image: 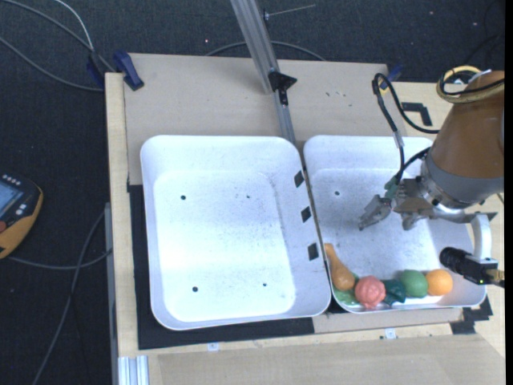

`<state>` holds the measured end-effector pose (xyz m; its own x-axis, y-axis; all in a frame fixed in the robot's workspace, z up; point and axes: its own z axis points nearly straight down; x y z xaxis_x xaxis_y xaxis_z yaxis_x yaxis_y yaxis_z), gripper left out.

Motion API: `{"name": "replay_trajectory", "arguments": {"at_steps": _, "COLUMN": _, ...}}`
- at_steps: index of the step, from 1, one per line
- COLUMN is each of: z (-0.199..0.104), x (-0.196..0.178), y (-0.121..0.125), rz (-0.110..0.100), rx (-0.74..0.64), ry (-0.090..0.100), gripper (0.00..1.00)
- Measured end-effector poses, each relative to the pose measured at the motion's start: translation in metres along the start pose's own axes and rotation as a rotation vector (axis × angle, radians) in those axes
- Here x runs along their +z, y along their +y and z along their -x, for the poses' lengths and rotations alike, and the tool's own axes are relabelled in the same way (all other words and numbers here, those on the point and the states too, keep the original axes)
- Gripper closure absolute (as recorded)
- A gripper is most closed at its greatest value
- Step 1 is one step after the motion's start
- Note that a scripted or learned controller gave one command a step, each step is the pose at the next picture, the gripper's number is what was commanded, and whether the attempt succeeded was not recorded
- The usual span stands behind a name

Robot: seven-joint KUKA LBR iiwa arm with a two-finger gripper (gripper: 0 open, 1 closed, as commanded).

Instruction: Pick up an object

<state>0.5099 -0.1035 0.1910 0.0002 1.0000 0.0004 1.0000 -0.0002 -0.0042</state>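
A handheld control pendant (pixel 14 207) lies on the dark floor at the far left, with cables (pixel 56 22) trailing nearby. On the wooden bench (pixel 200 87) sit two shallow white bins side by side. The left bin (pixel 160 155) shows a bare speckled floor. A metal pole (pixel 256 34) slants down to the seam between the bins. In the right bin (pixel 345 155), toy food lines the near wall: an orange carrot-like piece (pixel 340 271), then a pink round piece (pixel 369 291), a teal piece (pixel 394 292), a green one (pixel 414 282) and an orange ball (pixel 439 281), all close together. Above them the gripper (pixel 394 215) hangs over the bin's middle, fingers spread apart and grasping nothing. The arm's orange band (pixel 473 135) sits at the far right.
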Motion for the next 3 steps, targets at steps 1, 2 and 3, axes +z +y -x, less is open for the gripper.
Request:
{"name": "replay_trajectory", "arguments": {"at_steps": 1, "z": 0.001, "x": 0.048, "y": 0.008, "rz": 0.0, "rx": -0.001, "ry": 0.0, "gripper": 0.0}}
{"name": "replay_trajectory", "arguments": {"at_steps": 2, "z": 0.0, "x": 0.1, "y": 0.007, "rz": -0.001, "rx": 0.0, "ry": 0.001, "gripper": 0.0}}
{"name": "replay_trajectory", "arguments": {"at_steps": 3, "z": 0.0, "x": 0.087, "y": 0.009, "rz": 0.005, "rx": -0.001, "ry": 0.0, "gripper": 1.0}}
